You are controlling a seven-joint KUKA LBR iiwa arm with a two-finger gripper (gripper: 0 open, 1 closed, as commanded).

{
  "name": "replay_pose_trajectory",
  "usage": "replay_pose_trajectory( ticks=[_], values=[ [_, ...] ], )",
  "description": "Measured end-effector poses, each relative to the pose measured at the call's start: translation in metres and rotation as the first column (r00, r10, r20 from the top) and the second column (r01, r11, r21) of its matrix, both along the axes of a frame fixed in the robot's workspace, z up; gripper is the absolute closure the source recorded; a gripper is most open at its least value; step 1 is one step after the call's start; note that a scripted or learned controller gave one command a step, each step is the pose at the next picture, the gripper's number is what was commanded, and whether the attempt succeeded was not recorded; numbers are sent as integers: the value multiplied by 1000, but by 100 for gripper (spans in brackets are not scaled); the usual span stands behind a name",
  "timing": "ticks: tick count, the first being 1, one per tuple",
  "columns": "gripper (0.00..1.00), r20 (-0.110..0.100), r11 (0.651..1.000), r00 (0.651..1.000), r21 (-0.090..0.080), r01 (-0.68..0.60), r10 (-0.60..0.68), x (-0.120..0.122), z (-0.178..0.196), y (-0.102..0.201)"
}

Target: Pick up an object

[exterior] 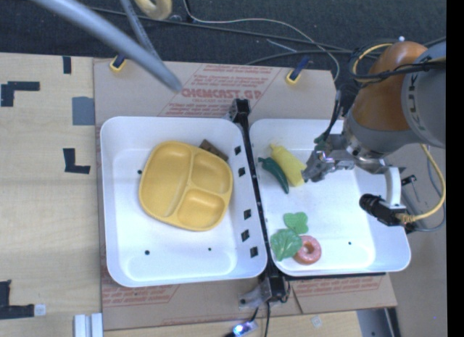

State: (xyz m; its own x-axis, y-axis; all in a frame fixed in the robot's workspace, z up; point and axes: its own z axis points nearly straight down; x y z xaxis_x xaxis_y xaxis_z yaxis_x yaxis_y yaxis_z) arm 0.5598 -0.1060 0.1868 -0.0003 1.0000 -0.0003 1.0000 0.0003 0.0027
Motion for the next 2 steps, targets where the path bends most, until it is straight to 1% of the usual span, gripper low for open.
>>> replay_pose_trajectory(
  ticks=[1,2],
  values=[
    [100,3,1000,1000,-1,-1,1,4,63,-3],
    [100,-3,1000,1000,1,-6,6,25,67,50]
  ],
)
